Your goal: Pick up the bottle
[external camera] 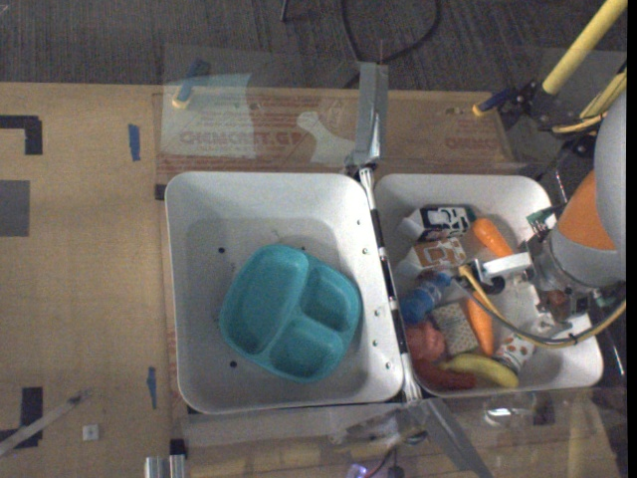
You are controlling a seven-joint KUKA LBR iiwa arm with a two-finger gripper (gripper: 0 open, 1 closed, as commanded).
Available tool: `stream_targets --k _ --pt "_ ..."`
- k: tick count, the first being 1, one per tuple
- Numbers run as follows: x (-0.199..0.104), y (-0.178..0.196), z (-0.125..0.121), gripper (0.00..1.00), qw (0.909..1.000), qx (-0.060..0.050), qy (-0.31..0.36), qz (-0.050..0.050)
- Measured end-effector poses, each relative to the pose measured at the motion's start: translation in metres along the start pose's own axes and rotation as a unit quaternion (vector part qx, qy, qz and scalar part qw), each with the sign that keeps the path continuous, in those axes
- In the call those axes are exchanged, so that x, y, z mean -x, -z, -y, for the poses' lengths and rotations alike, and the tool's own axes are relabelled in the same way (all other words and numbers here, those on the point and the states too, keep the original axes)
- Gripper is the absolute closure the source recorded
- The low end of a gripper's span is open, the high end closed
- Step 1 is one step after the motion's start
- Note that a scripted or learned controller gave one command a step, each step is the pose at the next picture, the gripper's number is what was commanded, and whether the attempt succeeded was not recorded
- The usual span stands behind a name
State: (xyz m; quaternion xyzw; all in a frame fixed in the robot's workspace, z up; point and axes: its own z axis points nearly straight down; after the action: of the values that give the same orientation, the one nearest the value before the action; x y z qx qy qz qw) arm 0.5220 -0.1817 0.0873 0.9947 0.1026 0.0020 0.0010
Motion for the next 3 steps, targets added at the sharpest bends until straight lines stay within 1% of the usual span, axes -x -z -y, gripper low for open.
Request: stream_targets --k 1,2,3 --pt "-0.001 0.011 0.001 1.00 1.0000 0.000 0.003 0.000" --pt "0.017 0.126 0.032 1.00 1.0000 -0.002 0.001 0.003" --pt "0.016 0.269 0.023 1.00 0.9963 -0.001 0.086 0.002"
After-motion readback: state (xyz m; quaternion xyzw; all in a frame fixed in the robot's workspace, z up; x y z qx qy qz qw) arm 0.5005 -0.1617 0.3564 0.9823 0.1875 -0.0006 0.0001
